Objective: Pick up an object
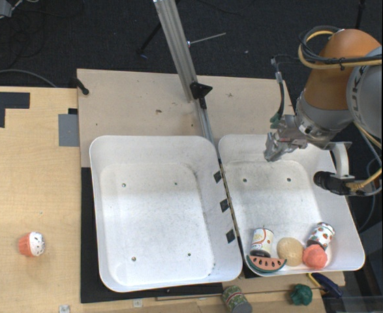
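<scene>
Robot arm's gripper (276,150) hangs over the far end of the right bin (269,194), w/ nothing seen between its tips; whether it's apart or together can't be told. Pick targets sit well apart from it, bunched in the bin's near corner: a can (261,241), melon-slice toy (267,264), pale ball (289,251), red ball (315,257). Probably slid there, so a reach across looks next.
</scene>
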Robot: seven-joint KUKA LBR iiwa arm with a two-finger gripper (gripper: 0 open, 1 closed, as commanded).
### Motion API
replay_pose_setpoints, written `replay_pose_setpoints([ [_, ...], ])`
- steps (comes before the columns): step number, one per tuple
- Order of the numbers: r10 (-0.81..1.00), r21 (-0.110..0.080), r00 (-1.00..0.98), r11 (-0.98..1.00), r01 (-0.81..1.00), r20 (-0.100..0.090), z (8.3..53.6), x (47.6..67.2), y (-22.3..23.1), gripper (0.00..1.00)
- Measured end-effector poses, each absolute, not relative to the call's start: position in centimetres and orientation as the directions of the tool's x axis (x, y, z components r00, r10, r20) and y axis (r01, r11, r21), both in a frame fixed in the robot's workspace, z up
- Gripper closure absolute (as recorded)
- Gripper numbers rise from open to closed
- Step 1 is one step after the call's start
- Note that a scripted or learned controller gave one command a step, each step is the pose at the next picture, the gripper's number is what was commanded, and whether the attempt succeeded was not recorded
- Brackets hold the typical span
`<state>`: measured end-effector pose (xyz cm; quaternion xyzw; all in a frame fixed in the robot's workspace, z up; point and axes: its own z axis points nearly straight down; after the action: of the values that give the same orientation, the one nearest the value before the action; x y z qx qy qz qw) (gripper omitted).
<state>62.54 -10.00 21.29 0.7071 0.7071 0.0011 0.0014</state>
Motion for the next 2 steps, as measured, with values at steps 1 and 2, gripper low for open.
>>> replay_pose_setpoints([
  [1, 1.0, 0.002, -0.001, 0.001, 1.0, 0.0, 25.3, 62.6, -10.2, 1.0],
  [2, 1.0, -0.003, -0.004, 0.004, 1.0, 0.002, 25.7, 62.3, -4.7, 1.0],
])
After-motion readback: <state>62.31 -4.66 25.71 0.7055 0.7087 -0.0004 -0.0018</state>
